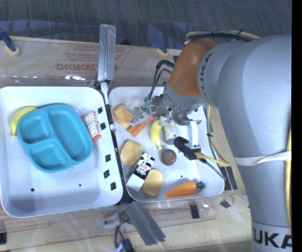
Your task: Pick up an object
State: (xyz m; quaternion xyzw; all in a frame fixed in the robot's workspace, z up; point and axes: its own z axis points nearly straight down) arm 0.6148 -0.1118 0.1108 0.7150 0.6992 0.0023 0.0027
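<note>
My gripper (pixel 147 109) hangs low over the back of the right bin (pixel 214 185), at the end of the grey arm with its orange band. Just beneath and beside it lie a tan waffle-like piece (pixel 121 113), a small orange piece (pixel 137 128) and a yellow banana (pixel 155 133). A white cup (pixel 169 132) sits right of the banana, partly under the wrist. Nothing shows between the gripper and these pieces that I can make out as held.
The right bin also holds a brown ball (pixel 168 156), a tan potato shape (pixel 130 152), a black-and-white carton (pixel 143 165), a tan slice (pixel 152 182) and a carrot (pixel 182 189). The left bin (pixel 14 193) holds a blue divided plate (pixel 54 135), a yellow piece (pixel 19 117) and a small red-white carton (pixel 92 125).
</note>
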